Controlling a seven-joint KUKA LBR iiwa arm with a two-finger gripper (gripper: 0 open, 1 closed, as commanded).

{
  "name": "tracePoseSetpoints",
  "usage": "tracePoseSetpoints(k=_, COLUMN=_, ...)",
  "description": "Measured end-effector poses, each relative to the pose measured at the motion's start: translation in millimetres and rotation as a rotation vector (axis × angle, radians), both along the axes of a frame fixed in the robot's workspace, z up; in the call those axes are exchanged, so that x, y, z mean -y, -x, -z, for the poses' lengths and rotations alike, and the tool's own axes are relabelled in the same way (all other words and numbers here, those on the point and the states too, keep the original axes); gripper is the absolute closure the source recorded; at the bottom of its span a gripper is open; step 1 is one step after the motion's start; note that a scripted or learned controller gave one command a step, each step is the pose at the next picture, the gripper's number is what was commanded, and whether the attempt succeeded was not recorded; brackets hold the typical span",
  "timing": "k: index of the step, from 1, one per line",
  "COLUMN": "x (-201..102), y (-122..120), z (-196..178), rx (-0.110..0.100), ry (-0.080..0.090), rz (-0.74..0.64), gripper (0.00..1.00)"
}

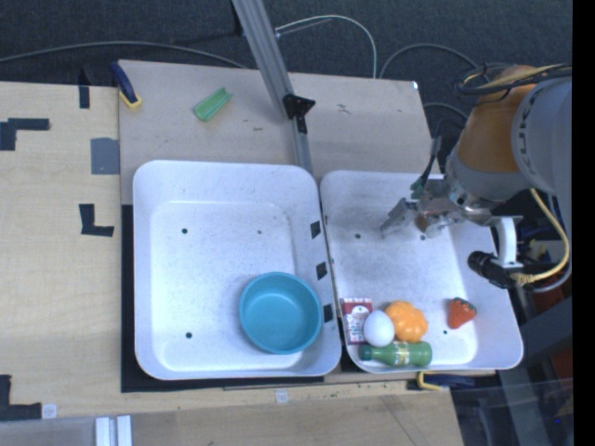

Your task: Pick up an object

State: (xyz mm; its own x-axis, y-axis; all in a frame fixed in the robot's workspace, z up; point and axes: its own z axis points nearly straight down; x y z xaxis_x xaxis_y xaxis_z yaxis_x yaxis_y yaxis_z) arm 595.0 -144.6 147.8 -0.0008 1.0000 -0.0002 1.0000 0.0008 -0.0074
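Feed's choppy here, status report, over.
Gripper low over right bin, nothing held. Strawberry, orange, egg, bottle clustered at near edge. Path clear.

Wooden bench (56, 249) on dark carpet (112, 12)

The arm (521, 128) is cut off by the right edge, so its base is out of view. The gripper (409, 216) is small and blurred, and its fingertips cannot be made out clearly. The white ball (378, 328) hides part of the small red carton (356, 316) and overlaps the green bottle (398, 353). The carton's print is too small to read.
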Motion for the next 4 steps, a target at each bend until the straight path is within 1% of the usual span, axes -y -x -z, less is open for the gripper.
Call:
tracePoseSetpoints(k=1, x=-1.1, y=2.0, z=54.6, rx=0.0, ry=-0.001, rz=-0.001, gripper=0.0)
tracePoseSetpoints(k=2, x=-1.4, y=0.4, z=41.1, rx=0.004, ry=0.0, rz=-0.002, gripper=1.0)
tracePoseSetpoints(k=3, x=8.3, y=0.3, z=-9.8, rx=0.011, ry=0.001, rz=0.0, gripper=1.0)
tracePoseSetpoints(k=4, x=16.8, y=-1.0, z=-68.8, rx=0.012, ry=0.002, rz=0.0, gripper=1.0)
